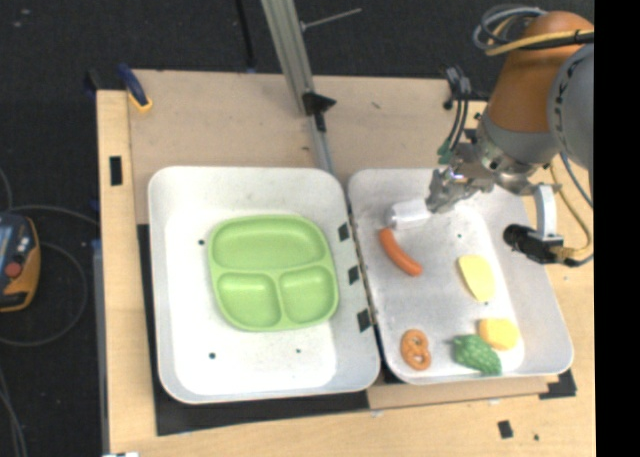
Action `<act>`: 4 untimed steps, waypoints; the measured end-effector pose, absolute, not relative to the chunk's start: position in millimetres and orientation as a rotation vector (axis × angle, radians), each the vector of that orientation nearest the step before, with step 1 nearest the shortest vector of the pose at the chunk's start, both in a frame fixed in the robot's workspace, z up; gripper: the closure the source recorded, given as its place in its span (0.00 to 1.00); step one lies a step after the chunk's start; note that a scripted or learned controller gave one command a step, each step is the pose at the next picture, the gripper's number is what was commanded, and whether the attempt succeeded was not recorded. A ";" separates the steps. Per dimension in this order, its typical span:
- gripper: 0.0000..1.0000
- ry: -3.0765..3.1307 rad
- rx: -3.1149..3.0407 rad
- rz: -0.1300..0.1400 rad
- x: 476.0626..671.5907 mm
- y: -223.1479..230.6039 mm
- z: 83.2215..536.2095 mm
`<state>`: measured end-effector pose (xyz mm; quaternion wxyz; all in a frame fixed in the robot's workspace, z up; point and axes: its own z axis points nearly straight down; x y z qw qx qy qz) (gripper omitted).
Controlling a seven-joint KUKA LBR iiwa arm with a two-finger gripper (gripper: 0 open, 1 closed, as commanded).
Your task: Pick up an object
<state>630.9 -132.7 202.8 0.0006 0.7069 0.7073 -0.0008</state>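
The right bin (520, 255) holds an orange sausage-shaped piece (400, 251), a pale yellow piece (477, 277), a yellow block (498, 333), a green broccoli-like piece (476, 354) and an orange pretzel (415, 348). A small white object (408, 213) lies near the bin's far left, just above the sausage piece. My gripper (441, 195) hangs over the far part of this bin, just right of the white object and up-right of the sausage piece. I see nothing held in it.
The left bin (180, 345) carries a green divided plate (272, 271). A metal post (290, 40) rises behind the bins. The arm's orange band (530, 75) and cables sit over the right bin's far right corner.
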 end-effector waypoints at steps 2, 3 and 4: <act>1.00 2.229 2.212 0.005 633.7 -34.9 233.4; 1.00 2.229 2.213 0.003 643.0 13.8 226.4; 1.00 2.230 2.211 0.006 650.6 73.7 240.0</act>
